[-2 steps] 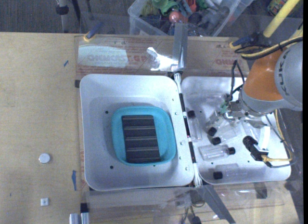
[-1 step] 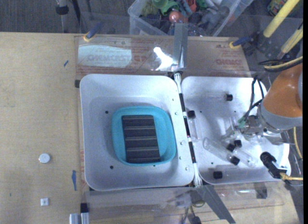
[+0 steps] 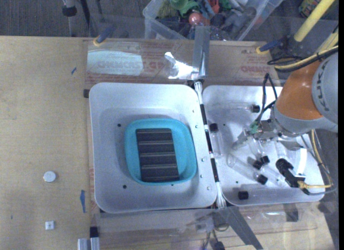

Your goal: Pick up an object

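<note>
Camera view: blue dish [image 3: 131, 152] sits in the middle of the left bin [image 3: 107, 136], flat on the floor. The dish is a rounded rectangle, close to square, of smooth light-blue plastic with a raised lip and soft corners. Inside it lies a black ribbed pad [image 3: 157, 155] with a matte finish. The pad's long axis runs from the far side of the view to the near side, tilted slightly. Its ribs cross that axis left to right, with about four bands showing.

There is bare white bin floor on all four sides of the dish. The gap is widest on the left and narrowest on the right, toward the wall shared by the two bins. Both bins are glossy white and shallow, with sloped walls and rounded corners.

The gripper [image 3: 252, 138] is over the right bin [image 3: 231, 104], about mid-bin, well apart from the dish with the shared wall between them. I cannot tell whether it is spread or closed, and nothing is seen pinched in it. The arm [image 3: 301, 101] comes in from the right, its orange band above the bin's right side.

A small black piece [image 3: 213, 127] lies near the right bin's left wall, and a second black piece [image 3: 243, 194] near its front edge.

The bench [image 3: 37, 109] is tan and flat, with a white disc [image 3: 49, 177] out on the left, far from the bins.
</note>
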